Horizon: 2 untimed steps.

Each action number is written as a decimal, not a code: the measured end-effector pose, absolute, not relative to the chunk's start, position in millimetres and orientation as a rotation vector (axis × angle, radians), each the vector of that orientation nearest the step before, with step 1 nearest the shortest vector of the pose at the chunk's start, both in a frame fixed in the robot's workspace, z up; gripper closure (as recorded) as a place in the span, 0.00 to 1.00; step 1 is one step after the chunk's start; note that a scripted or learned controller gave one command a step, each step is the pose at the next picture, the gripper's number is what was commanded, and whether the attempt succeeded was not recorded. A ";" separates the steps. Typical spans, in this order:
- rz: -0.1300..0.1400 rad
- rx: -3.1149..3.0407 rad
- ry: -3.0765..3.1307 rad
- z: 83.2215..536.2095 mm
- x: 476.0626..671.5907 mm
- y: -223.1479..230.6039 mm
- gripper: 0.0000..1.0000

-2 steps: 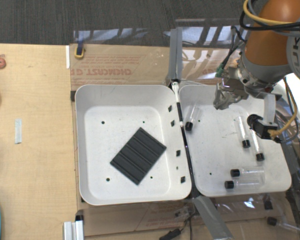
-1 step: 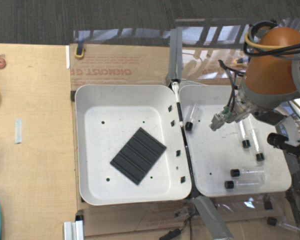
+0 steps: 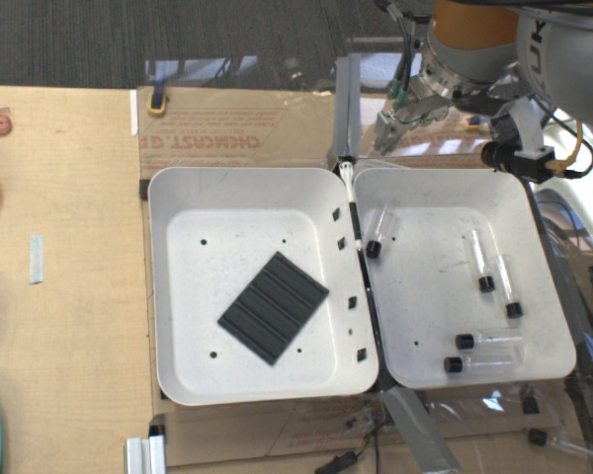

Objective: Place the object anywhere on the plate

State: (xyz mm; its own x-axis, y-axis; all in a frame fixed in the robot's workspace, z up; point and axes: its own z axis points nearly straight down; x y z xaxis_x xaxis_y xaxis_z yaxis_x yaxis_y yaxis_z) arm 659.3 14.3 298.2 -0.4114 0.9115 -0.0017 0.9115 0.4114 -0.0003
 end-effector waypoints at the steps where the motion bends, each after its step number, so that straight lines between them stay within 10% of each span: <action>1: -0.002 0.916 3.008 215.5 637.0 61.1 1.00; 2: 0.002 0.060 3.140 177.6 631.4 122.3 1.00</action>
